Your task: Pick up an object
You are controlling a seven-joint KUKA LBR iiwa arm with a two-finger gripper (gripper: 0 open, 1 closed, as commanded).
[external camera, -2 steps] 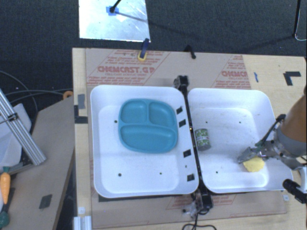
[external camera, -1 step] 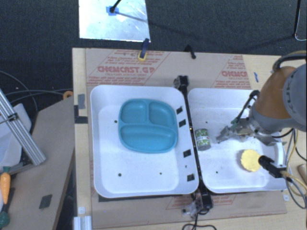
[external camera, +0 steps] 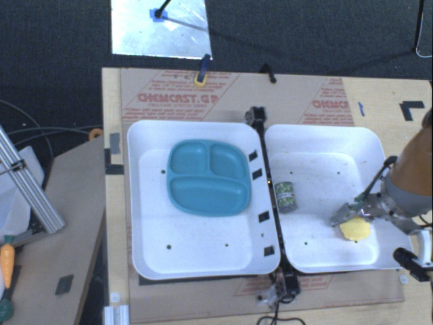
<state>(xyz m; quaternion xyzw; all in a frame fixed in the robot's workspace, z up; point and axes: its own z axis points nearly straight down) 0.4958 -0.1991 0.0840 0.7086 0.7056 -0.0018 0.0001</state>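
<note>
Board on tabletop, left print: "CHEMCAST GP", red, upside down.
Board, right print: same red lettering, partly legible.
Can label: illegible.

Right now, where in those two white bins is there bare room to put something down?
Left bin: the floor below the blue plate. Right bin: the upper half, above the small can. Crowded: its lower right, where the pincer hangs by the yellow object.
</note>
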